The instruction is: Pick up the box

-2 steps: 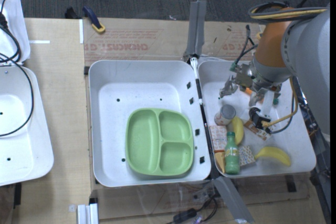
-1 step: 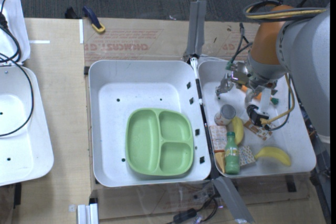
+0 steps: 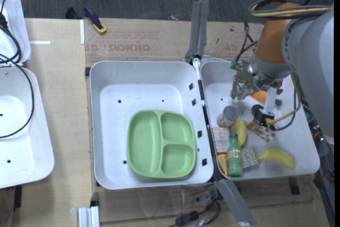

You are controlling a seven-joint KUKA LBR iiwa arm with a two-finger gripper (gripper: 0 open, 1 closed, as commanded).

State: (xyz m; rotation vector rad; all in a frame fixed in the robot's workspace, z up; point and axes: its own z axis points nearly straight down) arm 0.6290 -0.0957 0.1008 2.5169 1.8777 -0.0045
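A flat white and red box (image 3: 220, 137) lies against the left wall of the right bin (image 3: 303, 130), partly under a green bottle (image 3: 234, 155) and a banana (image 3: 240, 132). My gripper (image 3: 239, 92) hangs over the bin's back half, above and to the right of the box, just behind a grey can (image 3: 230, 114). It is apart from the box, and nothing shows in its grasp. A small brown patterned packet (image 3: 261, 129) lies to the right of the can.
A second banana (image 3: 277, 157), a yellowish sponge-like block (image 3: 249, 158) and an orange item (image 3: 260, 96) share the right bin. The left bin (image 3: 106, 114) holds a green divided plate (image 3: 161, 143). Cables hang near the wrist.
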